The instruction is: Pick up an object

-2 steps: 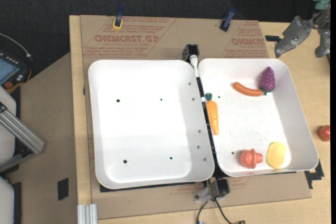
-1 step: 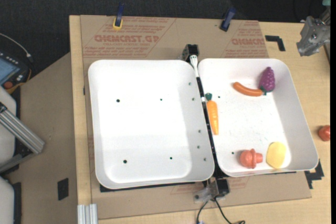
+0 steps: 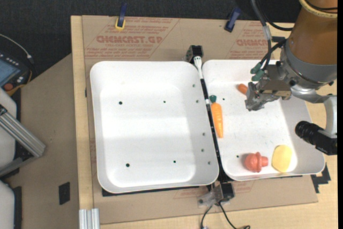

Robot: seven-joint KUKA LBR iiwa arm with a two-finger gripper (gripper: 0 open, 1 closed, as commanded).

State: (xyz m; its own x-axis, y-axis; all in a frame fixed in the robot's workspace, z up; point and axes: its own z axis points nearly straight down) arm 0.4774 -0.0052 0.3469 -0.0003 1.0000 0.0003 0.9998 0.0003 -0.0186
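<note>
Right bin (image 3: 300, 155), gripper (image 3: 256, 102) beside orange piece (image 3: 243, 88) (half hidden); carrot (image 3: 216, 119) apart

Robotics lab: clamped cardboard (image 3: 161, 35), test bins (image 3: 144, 126)

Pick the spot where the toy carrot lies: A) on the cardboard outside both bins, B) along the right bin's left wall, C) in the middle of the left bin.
B: the carrot lies lengthwise against the left wall of the right bin, beside the divider.
</note>
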